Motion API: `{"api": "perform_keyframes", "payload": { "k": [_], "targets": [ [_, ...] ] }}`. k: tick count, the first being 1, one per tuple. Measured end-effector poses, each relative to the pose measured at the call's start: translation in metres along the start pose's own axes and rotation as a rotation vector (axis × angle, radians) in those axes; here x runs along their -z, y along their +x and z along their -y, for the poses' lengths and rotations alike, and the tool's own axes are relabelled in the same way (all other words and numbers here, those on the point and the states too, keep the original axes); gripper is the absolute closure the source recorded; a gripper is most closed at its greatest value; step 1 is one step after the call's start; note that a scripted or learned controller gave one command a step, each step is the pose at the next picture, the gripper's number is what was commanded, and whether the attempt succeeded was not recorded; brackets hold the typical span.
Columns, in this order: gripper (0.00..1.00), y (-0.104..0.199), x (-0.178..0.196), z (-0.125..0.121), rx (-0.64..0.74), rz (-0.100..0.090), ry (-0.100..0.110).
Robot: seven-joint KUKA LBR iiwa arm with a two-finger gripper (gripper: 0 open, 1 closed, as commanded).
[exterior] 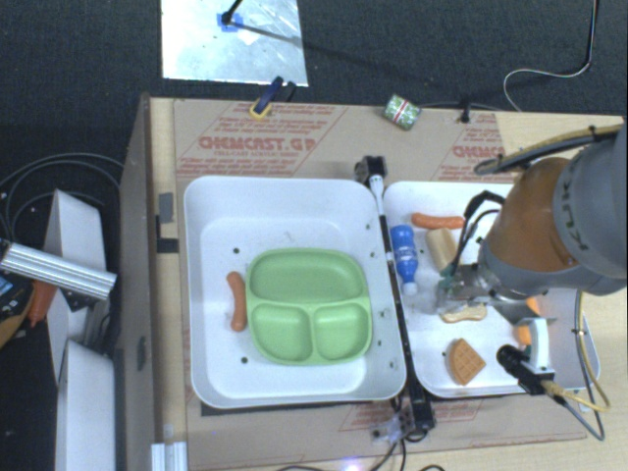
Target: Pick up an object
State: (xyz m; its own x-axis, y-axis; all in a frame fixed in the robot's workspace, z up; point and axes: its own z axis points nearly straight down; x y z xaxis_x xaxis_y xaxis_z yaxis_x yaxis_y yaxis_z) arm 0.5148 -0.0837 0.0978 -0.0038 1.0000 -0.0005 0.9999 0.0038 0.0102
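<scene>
1. Behind the bins, the brown board bears red print reading "CHEMCAST GP"; a second print at its right corner is partly covered.
2. Right bin: gripper is low over the middle; its opening cannot be told.
3. Tan bone-shaped piece: lies just below the gripper, long axis left to right.
4. Blue bottle: near the left wall, long axis front to back; label unreadable.
5. Left bin: green divided plate, sausage upright beside it.
</scene>
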Motion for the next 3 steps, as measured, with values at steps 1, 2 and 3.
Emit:
{"api": "perform_keyframes", "payload": {
  "k": [1, 2, 3],
  "targets": [
    [1.00, -0.102, 0.102, 0.021, -0.003, 0.003, 0.006],
    [1.00, -0.018, -0.003, 0.007, 0.000, -0.002, 0.007],
    [0.00, -0.019, -0.004, 0.008, -0.002, 0.001, 0.007]
  ]
}}
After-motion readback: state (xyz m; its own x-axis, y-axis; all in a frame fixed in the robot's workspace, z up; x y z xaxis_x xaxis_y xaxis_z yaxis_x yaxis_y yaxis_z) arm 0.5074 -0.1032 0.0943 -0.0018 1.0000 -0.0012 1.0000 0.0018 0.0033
